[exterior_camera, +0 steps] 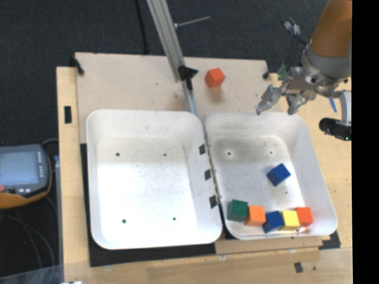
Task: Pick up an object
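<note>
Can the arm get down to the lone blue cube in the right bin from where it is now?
Probably yes. The end effector hangs over the right bin's far rim, and the blue cube lies apart from the row of blocks at the near wall, with nothing above it.

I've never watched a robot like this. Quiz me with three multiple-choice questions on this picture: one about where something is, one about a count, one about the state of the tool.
1. Where is the lone orange cube?
A. in the left bin
B. on the bench behind the bins
C. in the right bin

2. How many blocks lie in the right bin?
A. six
B. three
C. nine

3. What is the tool doing?
A. gripping a blue block
B. pressing into the left bin
C. hanging open with nothing in it, over the right bin's far edge

Answers:
1 B, it sits on bare board.
2 A, five in a row plus one blue.
3 C, its fingers are spread apart.
</note>
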{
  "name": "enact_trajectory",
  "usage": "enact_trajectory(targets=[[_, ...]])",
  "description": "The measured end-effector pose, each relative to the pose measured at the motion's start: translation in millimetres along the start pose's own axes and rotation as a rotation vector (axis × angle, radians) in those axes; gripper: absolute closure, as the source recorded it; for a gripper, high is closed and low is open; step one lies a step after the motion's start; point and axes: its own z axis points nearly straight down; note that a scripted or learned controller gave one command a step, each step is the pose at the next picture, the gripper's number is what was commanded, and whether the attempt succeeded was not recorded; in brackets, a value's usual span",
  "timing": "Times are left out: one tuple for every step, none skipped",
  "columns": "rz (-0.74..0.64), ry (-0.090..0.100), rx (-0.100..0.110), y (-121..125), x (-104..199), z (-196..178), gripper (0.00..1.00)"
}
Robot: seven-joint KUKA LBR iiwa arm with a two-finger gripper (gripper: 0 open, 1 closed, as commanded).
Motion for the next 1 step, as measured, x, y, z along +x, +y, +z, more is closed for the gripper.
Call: enact_trajectory(targets=[[0.008,0.002,0.008,-13.1,-26.0,121.3,0.0]])
